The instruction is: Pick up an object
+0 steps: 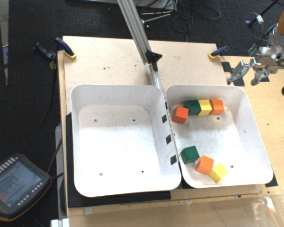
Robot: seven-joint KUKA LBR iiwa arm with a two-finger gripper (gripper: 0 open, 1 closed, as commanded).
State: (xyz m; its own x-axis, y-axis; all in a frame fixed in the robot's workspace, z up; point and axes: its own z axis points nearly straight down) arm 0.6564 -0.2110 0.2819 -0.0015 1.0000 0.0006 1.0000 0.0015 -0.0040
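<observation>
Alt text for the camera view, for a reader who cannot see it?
An open gripper hovers beyond the right bin, which holds seven small blocks in two clusters: orange, green, yellow, orange near the far wall; green, orange, yellow near the front. The left bin sits alongside.

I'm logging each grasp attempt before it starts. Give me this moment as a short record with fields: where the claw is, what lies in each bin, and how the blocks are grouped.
claw: open, above the bench beyond the right bin's far right corner, holding nothing
right bin: seven blocks in two groups
far group: orange block, green block, yellow block, second orange block, in a row
near group: second green block, third orange block, second yellow block
left bin: no blocks
</observation>
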